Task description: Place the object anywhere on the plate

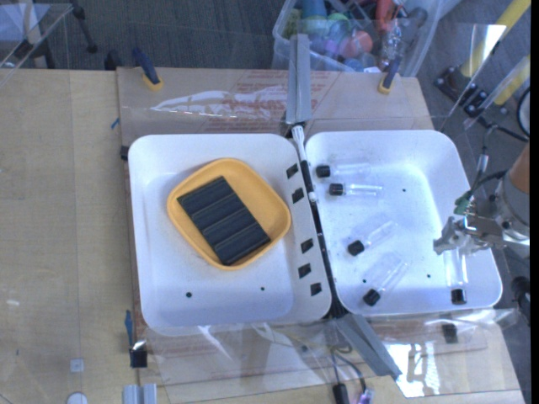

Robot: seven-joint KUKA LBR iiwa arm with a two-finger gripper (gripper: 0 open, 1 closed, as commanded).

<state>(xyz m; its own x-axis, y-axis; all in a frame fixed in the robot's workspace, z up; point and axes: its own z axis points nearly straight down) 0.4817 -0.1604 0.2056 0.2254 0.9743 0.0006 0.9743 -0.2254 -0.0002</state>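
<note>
My fingers (455, 241) hang at the right bin's (421, 146) right edge; I can't tell their spread. Clear vials (360, 190) lie scattered there. The yellow plate (187, 194) carries a black ridged block (226, 220).

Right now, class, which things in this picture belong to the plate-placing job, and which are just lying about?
Belong to the job:
yellow plate
dark ridged block on it
end effector
clear vials

Lying about:
tub of coloured items
blue-and-orange clamps
</note>
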